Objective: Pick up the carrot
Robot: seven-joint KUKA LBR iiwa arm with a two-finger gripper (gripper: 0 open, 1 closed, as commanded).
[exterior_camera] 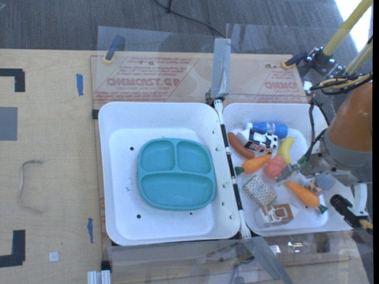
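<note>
Two white bins (118, 176) sit on the tan wooden tabletop (47, 158). The far bin holds a teal divided plate (176, 174). Just beside the grey end effector (308, 169) lie an orange carrot (304, 195) with a green tip, a second orange carrot (256, 163), a yellow banana (286, 149), a pink round toy (274, 167), a blue bottle (267, 129), a black-and-white patterned toy (261, 140) and a reddish-orange sausage (240, 146).

bench (47, 99) | left bin (112, 176) | right bin (237, 114) | blue tape (79, 84)
</note>
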